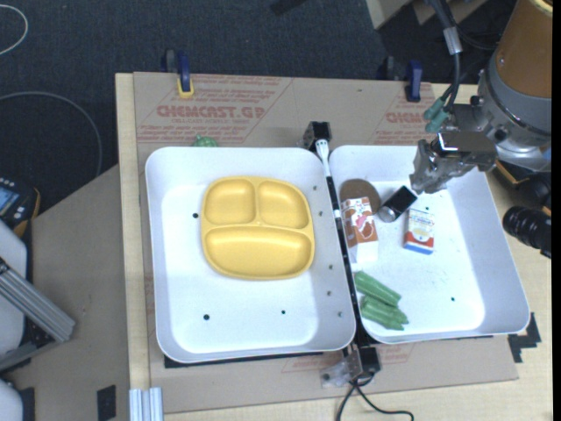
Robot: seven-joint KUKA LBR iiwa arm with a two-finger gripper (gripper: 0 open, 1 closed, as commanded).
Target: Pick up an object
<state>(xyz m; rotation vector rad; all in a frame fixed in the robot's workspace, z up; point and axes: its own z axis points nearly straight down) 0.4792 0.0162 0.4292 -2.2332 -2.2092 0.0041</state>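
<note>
Brown protective paper covers the bench, clamped at the back edge, dark carpet beyond. The left bin carries a yellow divided plate. Over the right bin the gripper hovers near the back wall; its opening can't be made out. Below it lie a small carton, a milk box and green beans near the front.

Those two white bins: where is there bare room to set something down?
Left bin: a bare floor strip runs all round the yellow divided plate, widest below it. Right bin: bare floor right of the small carton and green beans. Crowded along the divider, around the milk carton and under the gripper.
</note>
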